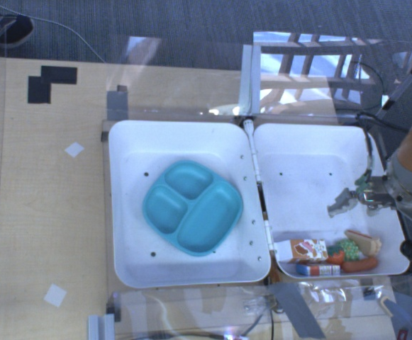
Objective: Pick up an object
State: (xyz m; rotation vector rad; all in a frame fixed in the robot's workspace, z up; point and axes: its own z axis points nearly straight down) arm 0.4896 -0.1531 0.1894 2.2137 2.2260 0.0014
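my tool [342,202] hangs over the right bin [312,151], by its right wall, fingers a little apart, holding nothing | toy food pile [337,253] lies along that bin's near edge, close below my tool, not touching | blue plate [193,207] sits mid left bin [131,190]

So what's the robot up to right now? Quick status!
Gripper open, holding nothing, above right bin. Toy food pile at bin's near edge, untouched. Nothing in the way.
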